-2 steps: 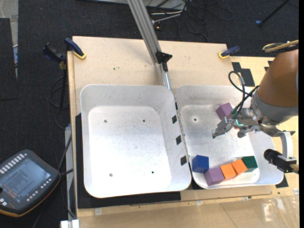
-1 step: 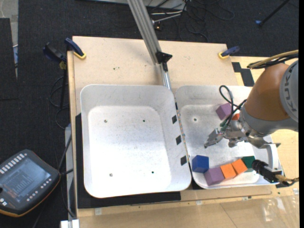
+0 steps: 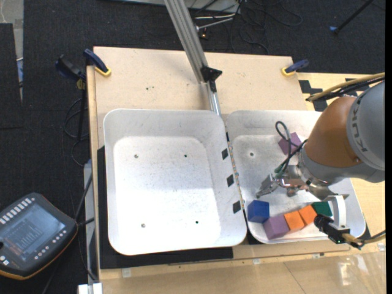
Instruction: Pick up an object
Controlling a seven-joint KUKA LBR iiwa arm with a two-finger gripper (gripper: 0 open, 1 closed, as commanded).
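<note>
A pale wooden bench (image 3: 159, 78) fills the middle of the frame on dark carpet, bearing two shallow white bins side by side. The left white plastic bin (image 3: 122, 164) sits at centre-left; the right white plastic bin (image 3: 251, 133) sits at centre-right, partly covered by the arm. The grey arm with its orange band (image 3: 334, 133) enters from the right edge and bends down over the right bin. A grey metal pole (image 3: 187, 32) slants from the top of the frame down to the seam between the bins. A handheld control pendant with a screen (image 3: 27, 234) lies at the lower left. The two-finger metal gripper (image 3: 267, 188) points left and downward above the bare floor of the right bin, its fingers slightly spread with nothing between them and touching no block. Along the lower edge of the right bin lie a blue foam cube (image 3: 258, 211), a purple foam block (image 3: 275, 226), an orange foam block (image 3: 296, 218) and a green foam block (image 3: 321, 209); a second purple piece (image 3: 290, 143) lies near the arm, higher up.
</note>
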